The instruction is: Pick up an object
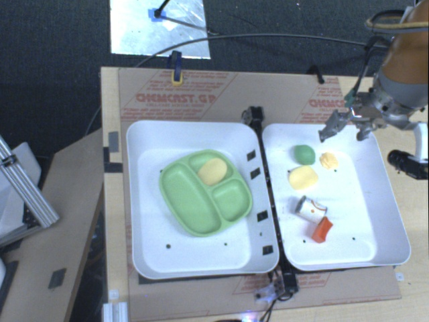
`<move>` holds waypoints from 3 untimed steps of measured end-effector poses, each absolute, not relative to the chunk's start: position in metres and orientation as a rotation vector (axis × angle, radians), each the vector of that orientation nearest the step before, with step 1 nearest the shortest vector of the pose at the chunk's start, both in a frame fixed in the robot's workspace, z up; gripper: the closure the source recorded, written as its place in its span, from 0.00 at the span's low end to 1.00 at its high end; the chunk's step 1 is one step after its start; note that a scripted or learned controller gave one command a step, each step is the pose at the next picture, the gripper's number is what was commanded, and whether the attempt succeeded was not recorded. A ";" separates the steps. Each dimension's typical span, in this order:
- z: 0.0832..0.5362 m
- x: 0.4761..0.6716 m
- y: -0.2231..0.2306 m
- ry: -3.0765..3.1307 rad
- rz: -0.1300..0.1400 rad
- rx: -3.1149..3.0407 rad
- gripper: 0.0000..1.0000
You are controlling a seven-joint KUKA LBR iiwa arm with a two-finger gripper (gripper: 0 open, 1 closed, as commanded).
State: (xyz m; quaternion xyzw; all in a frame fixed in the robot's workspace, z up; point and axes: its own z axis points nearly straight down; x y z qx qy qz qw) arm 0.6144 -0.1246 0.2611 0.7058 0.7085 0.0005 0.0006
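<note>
1. Nearest the camera, along the bottom of the view, the front edge of the brown board (201,290) shows under both bins, with a small black clip (287,284) where the bins meet.
2. The right bin (382,247) holds five small things. Closest to the front lies an orange-red block (322,229), touching or just beside a small white can (310,208) that lies on its side.
3. Behind these sits a yellow lump (303,177), then a green ball (304,154), and just to the right of the ball a small pale yellow piece (328,159). All of them lie loose on the bin floor.
4. The left bin (151,247) holds a green divided tray (194,203), set at a slant. A yellow, lemon-like thing (213,172) rests in the tray's back compartment.
5. Farther back, the gripper (343,130) hangs over the back right corner of the right bin, above and behind the pale yellow piece. Its two fingers are spread apart with nothing between them.
6. The grey arm with its orange band (405,59) rises behind it at the right edge.
7. Farthest off, a blue clamp (175,64) grips the back edge of the board, and a shiny foil sheet (159,19) lies on the dark floor.
</note>
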 end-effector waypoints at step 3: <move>0.117 0.623 -0.130 2.225 -0.002 2.219 0.00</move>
